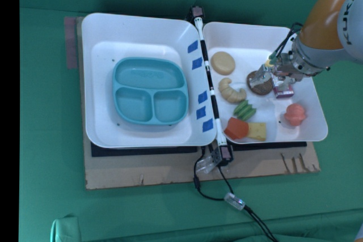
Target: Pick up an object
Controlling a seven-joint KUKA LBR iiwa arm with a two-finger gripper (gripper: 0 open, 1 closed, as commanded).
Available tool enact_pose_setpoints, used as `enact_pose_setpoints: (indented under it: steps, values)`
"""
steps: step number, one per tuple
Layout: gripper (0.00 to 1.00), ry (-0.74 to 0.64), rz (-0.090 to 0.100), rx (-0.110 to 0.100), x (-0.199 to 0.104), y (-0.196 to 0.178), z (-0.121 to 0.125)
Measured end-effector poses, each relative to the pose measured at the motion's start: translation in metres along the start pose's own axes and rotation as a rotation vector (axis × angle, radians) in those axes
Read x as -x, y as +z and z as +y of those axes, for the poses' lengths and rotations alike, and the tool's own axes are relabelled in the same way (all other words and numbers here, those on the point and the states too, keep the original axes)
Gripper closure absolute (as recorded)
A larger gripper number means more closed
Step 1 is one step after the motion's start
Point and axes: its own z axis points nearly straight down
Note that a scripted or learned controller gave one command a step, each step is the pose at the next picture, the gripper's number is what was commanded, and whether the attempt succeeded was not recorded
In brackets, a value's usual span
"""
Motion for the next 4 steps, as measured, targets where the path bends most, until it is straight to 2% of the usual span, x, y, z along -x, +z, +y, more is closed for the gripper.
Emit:
enact_pose_setpoints:
  steps: [1,2,3,4]
  values:
    - [1.00,0.008,-0.006,0.014,0.003,-0.015,0.002]
    - [0.00,0.008,-0.006,0.014,0.003,-0.015,0.002]
    - [0.00,-0.003,-0.008,0.015,0.006,0.004,0.100]
    - [0.00,-0.011,0.007,-0.021,0.024,0.007,0.137]
